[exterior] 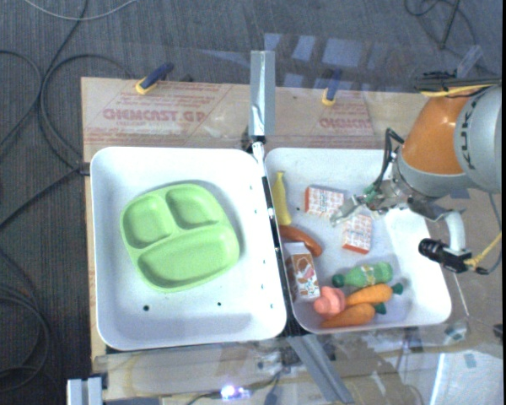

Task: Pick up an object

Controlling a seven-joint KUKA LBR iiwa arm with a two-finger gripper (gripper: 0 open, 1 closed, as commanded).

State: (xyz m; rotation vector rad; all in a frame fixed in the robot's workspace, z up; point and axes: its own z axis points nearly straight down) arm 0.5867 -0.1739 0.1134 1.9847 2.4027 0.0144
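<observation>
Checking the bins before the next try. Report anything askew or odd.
Nothing looks spilled or damaged. The toy food is heaped loosely in the right bin; the banana lies along its left wall. The green plate sits slightly turned in the left bin.

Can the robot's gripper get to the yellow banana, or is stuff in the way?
Probably yes. The banana lies uncovered along the right bin's left wall, and the gripper hangs above that same bin. The wall right beside it could make the grab awkward.
</observation>
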